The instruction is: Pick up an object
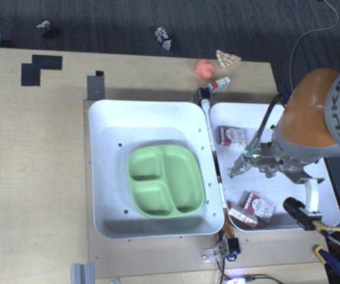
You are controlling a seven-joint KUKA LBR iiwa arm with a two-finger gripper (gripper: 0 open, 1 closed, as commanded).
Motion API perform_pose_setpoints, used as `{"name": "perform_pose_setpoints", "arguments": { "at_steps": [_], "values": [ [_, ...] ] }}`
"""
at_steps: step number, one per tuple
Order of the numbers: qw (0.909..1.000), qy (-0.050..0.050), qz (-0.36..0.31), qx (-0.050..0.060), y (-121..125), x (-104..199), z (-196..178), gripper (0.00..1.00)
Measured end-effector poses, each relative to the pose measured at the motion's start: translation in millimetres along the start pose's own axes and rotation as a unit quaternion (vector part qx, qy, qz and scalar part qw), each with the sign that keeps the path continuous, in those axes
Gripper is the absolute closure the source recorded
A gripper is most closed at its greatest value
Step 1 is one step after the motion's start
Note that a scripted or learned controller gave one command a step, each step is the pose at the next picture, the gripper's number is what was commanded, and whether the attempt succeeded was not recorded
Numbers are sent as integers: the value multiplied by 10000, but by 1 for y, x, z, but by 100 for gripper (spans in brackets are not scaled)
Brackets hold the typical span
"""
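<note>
The pincer (239, 165) hangs over the middle of the right bin (250, 113), at the end of the grey arm with its orange band (309, 108), which comes in from the right. Its metal tip points toward the wall shared by the two bins. From this slanted view I cannot tell whether it is wide or narrow, and nothing can be seen gripped in it.

Two small packs lie in the right bin. The upper pack (232, 136) is a flat red-and-white carton with a dark red face and a pale patch. It lies near the bin's far left corner, just beyond the pincer and apart from it. The lower pack (259, 206) is also red and white. It is turned at an angle and lies near the bin's near edge, on the near side of the pincer and a little to its right. A darker item (241, 218) sits against the lower pack's left side, too blurred to name. The pincer is therefore between the two packs and touches neither.

In the left bin (102, 158), a green divided plate (165, 179) lies flat, well apart from the pincer.
</note>
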State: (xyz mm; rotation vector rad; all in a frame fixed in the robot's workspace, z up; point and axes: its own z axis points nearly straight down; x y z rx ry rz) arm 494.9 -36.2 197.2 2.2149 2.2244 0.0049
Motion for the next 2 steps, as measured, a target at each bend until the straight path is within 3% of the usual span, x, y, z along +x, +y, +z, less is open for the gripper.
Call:
{"name": "perform_pose_setpoints", "arguments": {
  "at_steps": [1, 2],
  "values": [
    [10000, -12, 9, -17, 79, -72, 111, 0],
    [10000, -10, 15, -27, -6, -61, 110, 0]
  ]
}}
